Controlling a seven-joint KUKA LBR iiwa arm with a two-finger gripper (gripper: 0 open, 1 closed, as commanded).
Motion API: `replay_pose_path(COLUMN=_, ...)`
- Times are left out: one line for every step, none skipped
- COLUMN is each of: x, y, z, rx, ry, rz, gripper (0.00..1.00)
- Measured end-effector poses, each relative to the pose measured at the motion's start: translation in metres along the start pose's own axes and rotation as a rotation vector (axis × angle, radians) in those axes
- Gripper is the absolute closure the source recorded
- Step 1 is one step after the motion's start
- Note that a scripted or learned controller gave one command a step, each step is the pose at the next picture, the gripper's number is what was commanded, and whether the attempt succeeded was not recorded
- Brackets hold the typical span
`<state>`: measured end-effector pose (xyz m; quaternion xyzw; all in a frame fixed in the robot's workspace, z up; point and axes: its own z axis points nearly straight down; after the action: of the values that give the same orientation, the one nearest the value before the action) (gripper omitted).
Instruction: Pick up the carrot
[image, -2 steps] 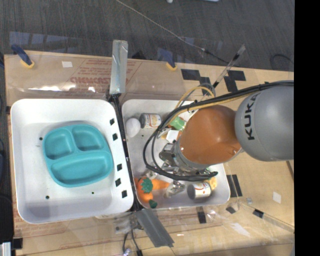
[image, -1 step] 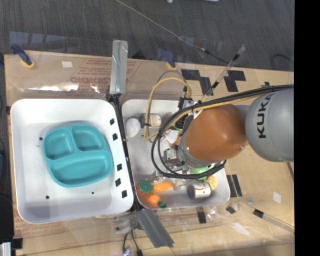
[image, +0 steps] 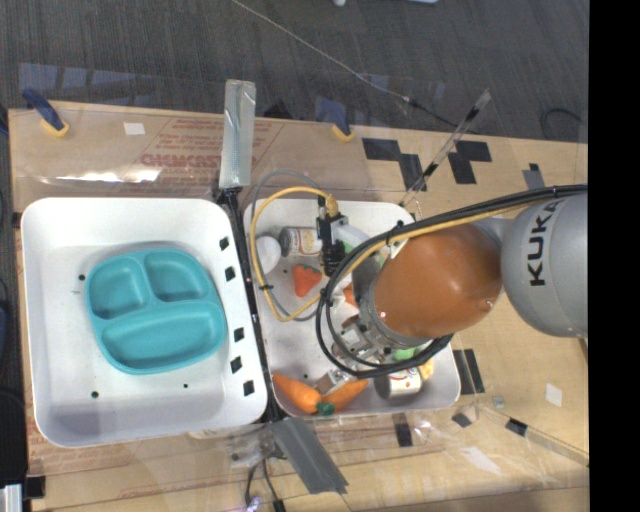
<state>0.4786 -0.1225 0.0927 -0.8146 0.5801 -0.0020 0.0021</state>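
Dark grey carpet ran across the top of the scene, and below it lay the tabletop (image: 150, 150), covered in brown cardboard under a clear plastic sheet, with black tape marks scattered over its right part. Far to the left of the tool, the left bin (image: 40, 300) held a teal divided plate (image: 155, 308) lying flat in its middle. A grey strip (image: 238, 135) stood at the top of the seam between the two bins.

The right bin (image: 262, 300) was crowded. A yellow cable (image: 268, 262) looped along its left side, and a small white bottle (image: 300, 241) lay near its top edge, up and left of the tool. The carrot (image: 296, 393) lay at the bin's bottom edge, below and slightly left of the tool, its orange body resting on the bin floor, close beside a second orange piece (image: 346, 392).

The tool (image: 365, 335) hung low inside the right bin, beneath the orange band (image: 440, 283) of the arm (image: 545, 265) and wrapped by black cables. Whether it was spread or pressed together could not be told, since the wrist covered it. The grey arm stretched away to the right.
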Motion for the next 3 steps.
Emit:
replay_pose_path(x=-0.002, y=-0.001, z=-0.009, rx=-0.001, ry=-0.004, rz=-0.005, gripper=1.00)
replay_pose_path(x=-0.005, y=-0.002, z=-0.157, rx=-0.002, ry=0.003, rz=-0.216, gripper=1.00)
replay_pose_path(x=0.042, y=-0.004, z=-0.280, rx=-0.002, ry=0.003, rz=-0.340, gripper=1.00)
